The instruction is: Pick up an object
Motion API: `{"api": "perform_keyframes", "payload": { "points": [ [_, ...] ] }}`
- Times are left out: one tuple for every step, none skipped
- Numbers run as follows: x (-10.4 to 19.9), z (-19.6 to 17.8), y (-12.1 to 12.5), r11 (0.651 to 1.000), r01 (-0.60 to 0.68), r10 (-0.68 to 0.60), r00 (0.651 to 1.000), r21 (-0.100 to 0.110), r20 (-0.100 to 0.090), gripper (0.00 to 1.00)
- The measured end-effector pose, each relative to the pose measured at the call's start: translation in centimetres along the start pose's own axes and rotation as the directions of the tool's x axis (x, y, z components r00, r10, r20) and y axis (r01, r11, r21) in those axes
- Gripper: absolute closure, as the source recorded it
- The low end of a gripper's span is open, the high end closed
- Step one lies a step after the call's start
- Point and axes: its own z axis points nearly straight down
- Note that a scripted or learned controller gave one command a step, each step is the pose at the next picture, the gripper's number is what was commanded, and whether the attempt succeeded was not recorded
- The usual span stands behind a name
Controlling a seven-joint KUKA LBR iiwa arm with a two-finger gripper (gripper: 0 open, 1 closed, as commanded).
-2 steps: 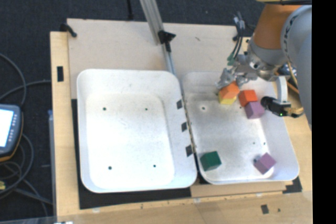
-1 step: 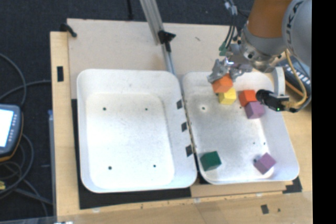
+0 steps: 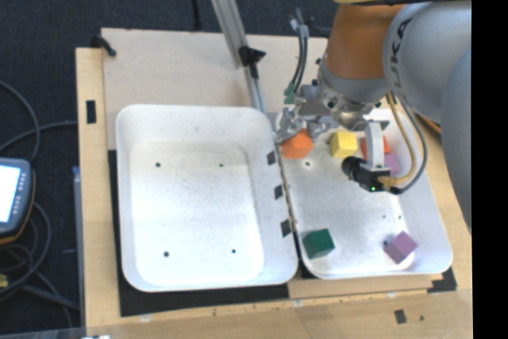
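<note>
My gripper hangs over the left part of the right bin, close to the wall between the two bins. An orange block sits between its fingertips, and the fingers are shut on it. The block's upper part is hidden by the fingers. Just right of it lies a yellow block. A green block and a purple block rest near the bin's front edge.
The left bin adjoins the right one. A red piece and a pale lilac piece lie partly behind the arm's cables. A slanted metal rail rises behind the bins.
</note>
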Motion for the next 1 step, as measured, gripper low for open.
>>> {"api": "perform_keyframes", "payload": {
  "points": [
    [5.4, 1.77, -0.3, 1.0, -0.002, 0.002, 1.0, 0.002, 0.001, 1.0]
  ]
}}
